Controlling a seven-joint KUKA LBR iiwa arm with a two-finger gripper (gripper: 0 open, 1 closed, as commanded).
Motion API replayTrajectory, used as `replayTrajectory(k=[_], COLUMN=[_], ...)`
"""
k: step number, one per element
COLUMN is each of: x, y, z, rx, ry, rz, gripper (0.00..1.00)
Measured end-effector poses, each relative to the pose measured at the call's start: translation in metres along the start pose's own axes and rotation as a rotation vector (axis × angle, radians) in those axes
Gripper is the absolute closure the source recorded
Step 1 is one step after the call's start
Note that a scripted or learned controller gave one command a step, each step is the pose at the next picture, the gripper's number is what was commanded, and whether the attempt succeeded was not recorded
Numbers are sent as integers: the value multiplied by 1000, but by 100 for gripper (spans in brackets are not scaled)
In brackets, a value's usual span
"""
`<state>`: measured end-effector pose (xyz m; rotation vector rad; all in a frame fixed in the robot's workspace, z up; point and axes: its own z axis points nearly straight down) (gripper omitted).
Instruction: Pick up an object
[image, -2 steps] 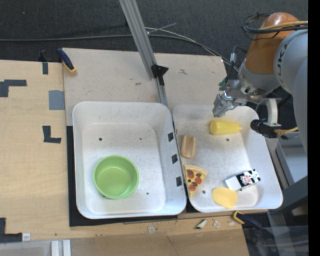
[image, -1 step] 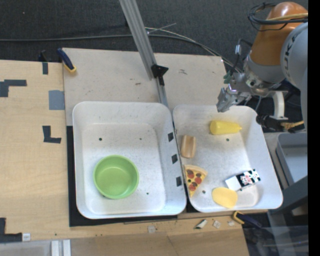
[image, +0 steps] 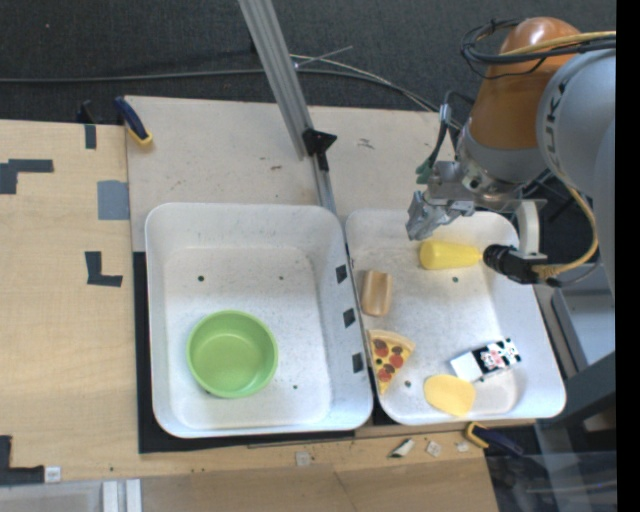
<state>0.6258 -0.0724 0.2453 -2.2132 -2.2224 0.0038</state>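
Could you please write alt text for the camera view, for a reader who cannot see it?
The grey arm's tool hovers over the right white bin, beside a yellow cylindrical toy. That bin also holds a tan bread slice, a pizza slice, a yellow oval piece and a black-and-white carton; the left bin holds a green bowl.

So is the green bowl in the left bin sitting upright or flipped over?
Upright. The green bowl shows its open mouth and hollow inside to the camera, its rim on top, resting on the floor of the left bin.
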Motion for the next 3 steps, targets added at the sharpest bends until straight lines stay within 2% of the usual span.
replayTrajectory(k=[2,3], x=[101,154], y=[-38,-62], z=[25,20], rx=[4,5], ry=[1,1], rz=[-2,-3], gripper=[100,100])
